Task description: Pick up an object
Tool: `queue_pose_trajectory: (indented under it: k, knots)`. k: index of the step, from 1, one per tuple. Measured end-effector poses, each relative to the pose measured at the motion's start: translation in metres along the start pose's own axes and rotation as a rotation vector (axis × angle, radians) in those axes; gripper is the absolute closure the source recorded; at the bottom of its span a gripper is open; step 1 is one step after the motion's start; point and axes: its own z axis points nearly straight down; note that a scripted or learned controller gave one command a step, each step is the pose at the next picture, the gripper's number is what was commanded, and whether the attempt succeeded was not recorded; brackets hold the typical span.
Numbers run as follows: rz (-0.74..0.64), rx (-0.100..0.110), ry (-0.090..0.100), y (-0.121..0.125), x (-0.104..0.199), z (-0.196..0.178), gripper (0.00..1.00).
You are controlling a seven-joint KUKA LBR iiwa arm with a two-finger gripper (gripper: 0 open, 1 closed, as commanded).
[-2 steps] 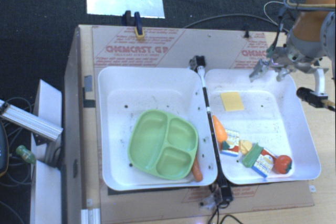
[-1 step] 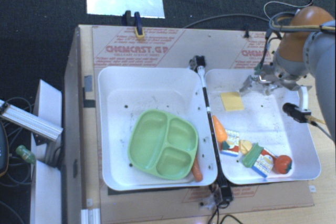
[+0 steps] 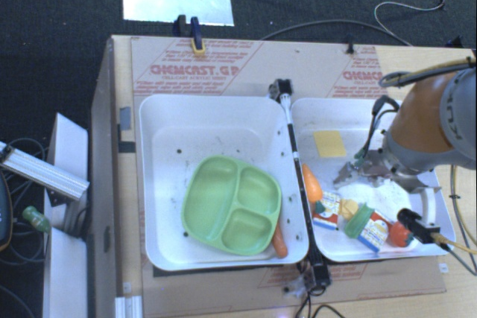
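Observation:
My gripper [image 3: 352,172] hangs low over the middle of the right bin [image 3: 350,109], reaching in from the right below the orange band [image 3: 417,112] of the arm. Just left of it lies an orange carrot [image 3: 311,184] against the bin's left wall. Under and in front of it sits a cluster: a small printed carton [image 3: 326,208], a green cup [image 3: 358,220] on its side, a white and blue box [image 3: 376,232] and a red piece [image 3: 400,235]. A flat yellow square [image 3: 329,144] lies further back. I see nothing held in the gripper.
The left bin [image 3: 160,160] holds a green divided plate [image 3: 232,203] and a second orange carrot [image 3: 279,241] at its front right corner. A black rod [image 3: 292,138] runs along the divider between the bins. Cables trail at the bench's right edge.

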Motion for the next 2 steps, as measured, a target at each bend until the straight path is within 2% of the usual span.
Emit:
queue_pose_trajectory:
  k: [1, 2]
  knots:
    - [-0.002, -0.004, -0.002, 0.034, -0.018, -0.001, 0.0]
    - [-0.001, -0.006, -0.002, 0.035, -0.019, -0.012, 1.0]
